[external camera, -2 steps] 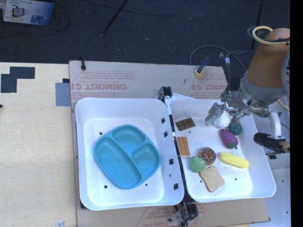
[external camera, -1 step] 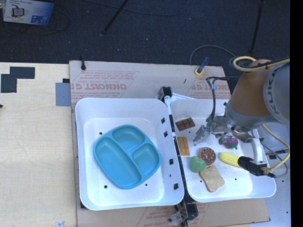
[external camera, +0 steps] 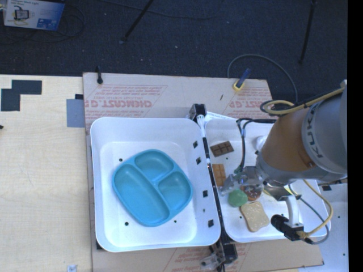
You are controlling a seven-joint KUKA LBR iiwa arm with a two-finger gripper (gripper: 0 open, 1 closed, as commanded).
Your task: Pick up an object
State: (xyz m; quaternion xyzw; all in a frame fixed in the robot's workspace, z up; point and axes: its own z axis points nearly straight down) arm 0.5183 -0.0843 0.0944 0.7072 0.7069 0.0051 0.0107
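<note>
Bins side by side on the bench: we see the left bin [external camera: 102, 152] taken up mostly by a smooth blue divided plate [external camera: 152, 186], three compartments, rounded corners, with bare white floor along its walls; the right bin [external camera: 249, 238] is the crowded one, its objects bunched against the shared divider. We find the gripper [external camera: 245, 181] low over that cluster, beneath the orange band of the arm [external camera: 309, 143], which enters from the right and covers much of the bin's far side. Whether the claw is apart or together we cannot tell; its tip is a blur among the items. Just beside it sit a round green object [external camera: 237, 198] and a tan, sponge-like slab [external camera: 254, 216]; a dark brown ridged rectangle [external camera: 222, 148] lies apart near the bin's upper wall; a narrow orange-brown block [external camera: 218, 173] rests along the divider.
</note>
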